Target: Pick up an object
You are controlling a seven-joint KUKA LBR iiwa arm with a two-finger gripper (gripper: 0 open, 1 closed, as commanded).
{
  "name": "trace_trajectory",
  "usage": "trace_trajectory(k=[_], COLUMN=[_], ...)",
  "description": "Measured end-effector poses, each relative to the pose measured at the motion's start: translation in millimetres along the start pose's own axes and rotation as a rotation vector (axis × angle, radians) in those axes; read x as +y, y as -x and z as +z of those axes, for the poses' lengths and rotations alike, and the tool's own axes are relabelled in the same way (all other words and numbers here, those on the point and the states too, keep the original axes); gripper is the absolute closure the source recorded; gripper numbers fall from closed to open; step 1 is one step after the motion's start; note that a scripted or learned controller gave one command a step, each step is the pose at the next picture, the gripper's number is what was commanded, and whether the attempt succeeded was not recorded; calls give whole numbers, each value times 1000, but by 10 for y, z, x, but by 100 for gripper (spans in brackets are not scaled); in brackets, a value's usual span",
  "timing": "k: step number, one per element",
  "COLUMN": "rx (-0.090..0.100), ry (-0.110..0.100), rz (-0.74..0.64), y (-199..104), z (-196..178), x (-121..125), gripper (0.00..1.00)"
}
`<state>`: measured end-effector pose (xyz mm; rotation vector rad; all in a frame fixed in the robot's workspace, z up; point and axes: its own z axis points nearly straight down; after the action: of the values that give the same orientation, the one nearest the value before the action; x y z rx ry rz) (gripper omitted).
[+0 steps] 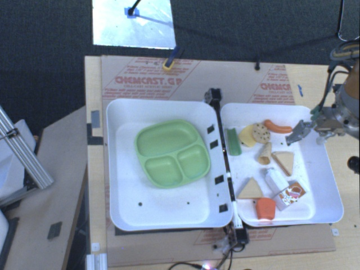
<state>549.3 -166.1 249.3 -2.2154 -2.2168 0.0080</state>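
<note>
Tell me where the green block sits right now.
The green block lies in the right bin, against its left wall by the divider, just left of the yellow cookie piece and well left of the hand.

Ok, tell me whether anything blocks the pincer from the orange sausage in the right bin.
Nothing visible does. The pincer hangs just right of the orange sausage, above the white right bin; the round speckled cookie lies on the sausage's far side.
</note>
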Motion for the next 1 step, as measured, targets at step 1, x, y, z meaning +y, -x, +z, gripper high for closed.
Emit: trace_trajectory(k=[1], rx=[-2], ry=[10], rz=[-3], y=[-3], z=[-55], x=[21], gripper=[0])
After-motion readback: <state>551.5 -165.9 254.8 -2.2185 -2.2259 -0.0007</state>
